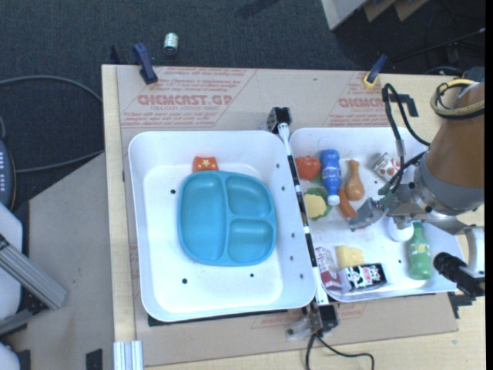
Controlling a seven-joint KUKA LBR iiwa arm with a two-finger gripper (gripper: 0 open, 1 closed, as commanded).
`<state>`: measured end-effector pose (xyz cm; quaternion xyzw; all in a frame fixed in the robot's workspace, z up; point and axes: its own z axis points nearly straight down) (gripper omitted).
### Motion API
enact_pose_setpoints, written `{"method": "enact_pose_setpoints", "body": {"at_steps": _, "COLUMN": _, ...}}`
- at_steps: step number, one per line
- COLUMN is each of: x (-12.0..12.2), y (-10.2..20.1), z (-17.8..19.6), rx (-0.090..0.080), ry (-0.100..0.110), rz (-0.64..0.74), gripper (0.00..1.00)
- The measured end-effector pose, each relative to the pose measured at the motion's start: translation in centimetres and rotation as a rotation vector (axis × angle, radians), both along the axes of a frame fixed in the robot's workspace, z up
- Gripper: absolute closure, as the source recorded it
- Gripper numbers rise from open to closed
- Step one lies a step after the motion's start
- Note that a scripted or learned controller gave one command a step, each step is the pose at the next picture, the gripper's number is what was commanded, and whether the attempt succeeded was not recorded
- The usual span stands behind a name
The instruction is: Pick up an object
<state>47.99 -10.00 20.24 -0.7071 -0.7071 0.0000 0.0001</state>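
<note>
— Where the worktop (231, 99) starts on the left, what lies there?

— Two blue clamps (143, 62) grip its far edge, one at each corner. On it sit two white bins side by side. The left bin (154, 284) holds a blue divided plate (227, 216) laid flat in the middle, and a small red and yellow piece (205, 163) just beyond the plate's far rim.

— And the right bin?

— The right bin (339, 136) is crowded. Nearest the divider come a red item (308, 167), a yellow-green one (315, 204) below it, and a blue bottle (330, 174) lying with its white cap toward the near side. Beside the bottle lies a brown drumstick (353, 178). Toward the near wall sit a yellow block (350, 255), a red and white packet (326, 262) and a black and white carton (363, 276). Further right, a green bottle (420, 253) lies close to the near corner, and a small wrapped thing (383, 163) rests by the far wall.

— Where is the hand?

— The hand (368, 213) is low in the right bin, just right of the drumstick, with the arm (458, 160) rising behind it. Its dark fingers look slightly spread; I see nothing between them.
</note>
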Motion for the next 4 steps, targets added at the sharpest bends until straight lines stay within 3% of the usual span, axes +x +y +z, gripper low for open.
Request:
{"method": "enact_pose_setpoints", "body": {"at_steps": 1, "x": 6.1, "y": -0.3, "z": -0.2, "rx": 0.000, "ry": -0.001, "rz": 0.000, "gripper": 0.00}}
{"method": "enact_pose_setpoints", "body": {"at_steps": 2, "x": 9.6, "y": -1.3, "z": -11.7, "rx": -0.001, "ry": -0.001, "rz": -0.001, "gripper": 0.00}}
{"method": "enact_pose_setpoints", "body": {"at_steps": 3, "x": 9.7, "y": -1.3, "z": -10.8, "rx": 0.000, "ry": -0.002, "rz": -0.001, "gripper": 1.00}}
{"method": "enact_pose_setpoints", "body": {"at_steps": 4, "x": 11.7, "y": 0.0, "z": -11.7, "rx": -0.002, "ry": 0.049, "rz": -0.005, "gripper": 1.00}}
